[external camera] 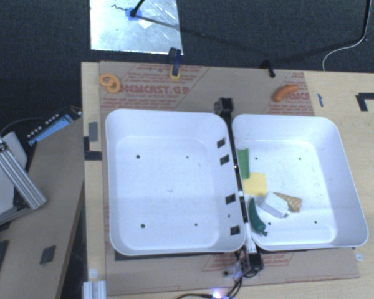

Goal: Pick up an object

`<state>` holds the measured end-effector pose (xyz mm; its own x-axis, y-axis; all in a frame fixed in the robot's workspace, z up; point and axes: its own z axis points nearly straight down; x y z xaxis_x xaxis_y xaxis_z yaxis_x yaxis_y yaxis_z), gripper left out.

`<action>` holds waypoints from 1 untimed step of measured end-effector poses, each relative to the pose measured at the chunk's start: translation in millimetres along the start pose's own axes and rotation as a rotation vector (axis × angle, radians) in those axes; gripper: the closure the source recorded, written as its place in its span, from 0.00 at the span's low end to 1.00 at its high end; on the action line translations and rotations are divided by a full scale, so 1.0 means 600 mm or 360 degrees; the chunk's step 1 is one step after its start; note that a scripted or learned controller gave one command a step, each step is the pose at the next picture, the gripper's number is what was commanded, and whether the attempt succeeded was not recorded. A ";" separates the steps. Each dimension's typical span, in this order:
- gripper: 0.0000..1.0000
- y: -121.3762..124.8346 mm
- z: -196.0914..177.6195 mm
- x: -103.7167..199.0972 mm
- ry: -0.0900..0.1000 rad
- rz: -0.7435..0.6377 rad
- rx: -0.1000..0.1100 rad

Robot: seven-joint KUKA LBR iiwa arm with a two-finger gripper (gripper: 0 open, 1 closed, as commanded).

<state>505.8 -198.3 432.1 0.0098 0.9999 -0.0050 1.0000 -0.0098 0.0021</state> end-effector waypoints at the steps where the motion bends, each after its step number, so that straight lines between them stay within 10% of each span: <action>1: 1.00 0.050 -0.121 0.083 0.0004 -0.0030 -0.0015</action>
<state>535.8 -148.4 504.5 -0.0089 1.0000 -0.0024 0.9999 0.0089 0.0114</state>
